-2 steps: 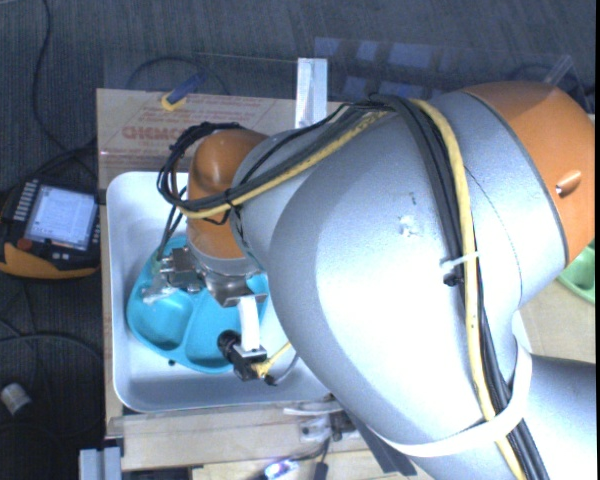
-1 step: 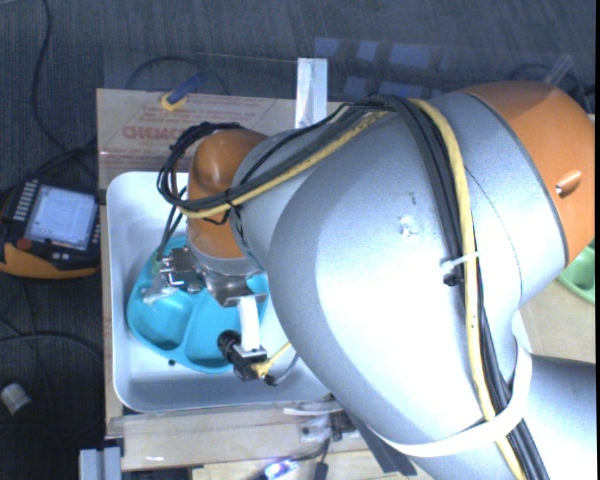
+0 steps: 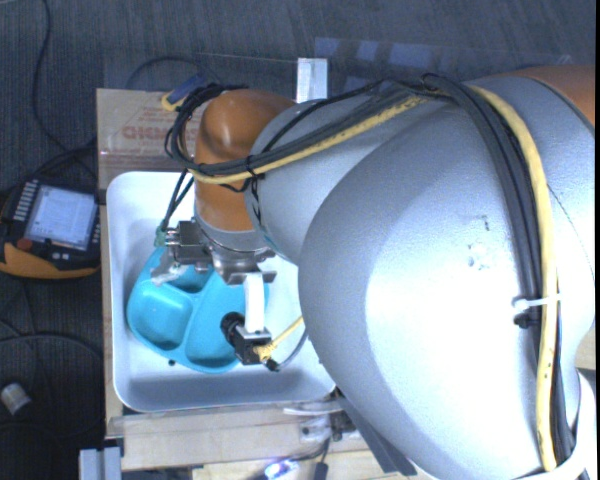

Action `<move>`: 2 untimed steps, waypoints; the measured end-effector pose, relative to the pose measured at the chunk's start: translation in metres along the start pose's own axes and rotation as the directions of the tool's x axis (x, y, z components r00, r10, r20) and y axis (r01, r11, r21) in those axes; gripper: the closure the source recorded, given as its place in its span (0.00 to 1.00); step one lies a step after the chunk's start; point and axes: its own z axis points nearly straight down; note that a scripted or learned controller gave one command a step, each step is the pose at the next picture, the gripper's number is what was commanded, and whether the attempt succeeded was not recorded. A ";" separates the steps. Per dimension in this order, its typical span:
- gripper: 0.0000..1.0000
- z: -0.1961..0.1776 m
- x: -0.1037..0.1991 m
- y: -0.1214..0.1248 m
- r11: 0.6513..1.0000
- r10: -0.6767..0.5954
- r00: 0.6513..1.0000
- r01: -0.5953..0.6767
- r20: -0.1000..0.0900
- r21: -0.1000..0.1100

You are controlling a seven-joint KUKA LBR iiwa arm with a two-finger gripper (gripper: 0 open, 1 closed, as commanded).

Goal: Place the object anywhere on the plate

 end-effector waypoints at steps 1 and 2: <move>0.00 -0.030 0.010 0.075 0.994 -0.111 0.994 0.111 0.000 -0.001; 0.00 -0.076 -0.048 0.133 0.961 -0.277 0.961 0.277 0.001 -0.003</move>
